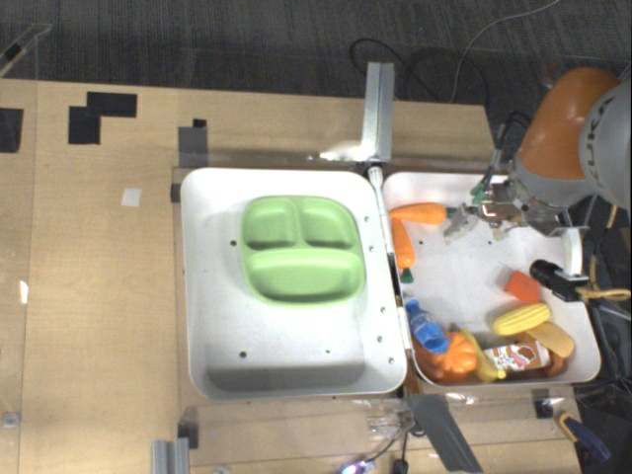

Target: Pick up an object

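Arm over right bin, nothing lifted yet – pick not done.

Near edge of right bin (592, 363): toy pile w/ blue piece (427, 330), orange piece (450, 356), brown bottle (521, 356), yellow corn (520, 317), small orange block (523, 285) just beyond. Left bin (197, 294) holds green divided tray (300, 248). Further back, orange carrot (419, 213) lies at far-left corner of right bin, w/ another orange piece (403, 246) along the dividing wall. Gripper (462, 223) hangs at far side of the bin, just right of the carrot; can't tell if touching. Fingers look narrowly parted, nothing visibly between them. Judgement: approach stage only; closing on an obj & lifting are left, the carrot being the nearest candidate.
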Available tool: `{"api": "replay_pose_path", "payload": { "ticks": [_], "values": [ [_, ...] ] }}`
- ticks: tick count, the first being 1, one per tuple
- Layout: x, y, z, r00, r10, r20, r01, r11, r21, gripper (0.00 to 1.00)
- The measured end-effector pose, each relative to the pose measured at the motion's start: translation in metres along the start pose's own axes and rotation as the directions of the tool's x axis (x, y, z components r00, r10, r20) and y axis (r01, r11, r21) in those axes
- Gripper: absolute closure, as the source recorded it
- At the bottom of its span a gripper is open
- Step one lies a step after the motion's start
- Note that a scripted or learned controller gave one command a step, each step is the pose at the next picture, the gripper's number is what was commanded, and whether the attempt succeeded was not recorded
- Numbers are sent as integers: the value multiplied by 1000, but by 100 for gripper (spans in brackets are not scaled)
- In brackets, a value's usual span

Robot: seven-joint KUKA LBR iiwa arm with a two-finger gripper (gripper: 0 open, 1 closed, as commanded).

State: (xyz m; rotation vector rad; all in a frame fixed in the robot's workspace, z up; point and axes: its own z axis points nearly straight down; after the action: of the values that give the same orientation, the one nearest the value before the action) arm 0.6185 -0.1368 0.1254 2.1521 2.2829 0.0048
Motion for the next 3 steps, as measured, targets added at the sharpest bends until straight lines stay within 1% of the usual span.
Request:
{"api": "replay_pose_path", "payload": {
  "ticks": [1, 2, 3],
  "values": [
    [1, 3, -13, 1000, -1, 0, 1, 1000, -9, 100],
    [1, 3, -13, 1000, -1, 0, 1, 1000, -8, 0],
    [39, 43, 38, 994, -106, 2, 106, 994, 1, 0]
  ]
}}
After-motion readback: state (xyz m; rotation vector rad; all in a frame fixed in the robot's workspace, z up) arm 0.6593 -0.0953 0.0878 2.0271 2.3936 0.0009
